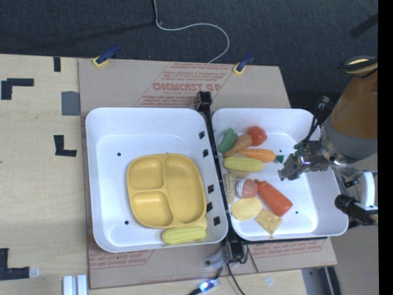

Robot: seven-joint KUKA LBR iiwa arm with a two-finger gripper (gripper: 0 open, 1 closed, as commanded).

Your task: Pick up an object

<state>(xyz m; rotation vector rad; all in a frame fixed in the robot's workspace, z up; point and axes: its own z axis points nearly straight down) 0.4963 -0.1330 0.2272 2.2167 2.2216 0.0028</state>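
Picking one thing cleanly out of the right bin [307, 118] looks like the job, and the crowding there is what makes it tricky. The end effector [293, 166] hovers over the bare right part of that bin, near the heap of toy food but touching none of it, with nothing between its fingers. Whether those fingers stand wide or narrow I cannot tell; they read as a dark tangle from this angle.

I would go for something on the edge of the pile with free space on both sides. The red bottle [274, 199] lies closest, with open white floor on its right, so closing across its narrow width seems the safest bet. The carrot [259, 155] and the corn cob [244, 163] touch each other, so a descent there could nudge both.

In the left bin [98, 140] a yellow divided plate [166, 189] sits with another corn cob [183, 234] just beside its near rim.

The pale things under the pile's middle are too jumbled to name.
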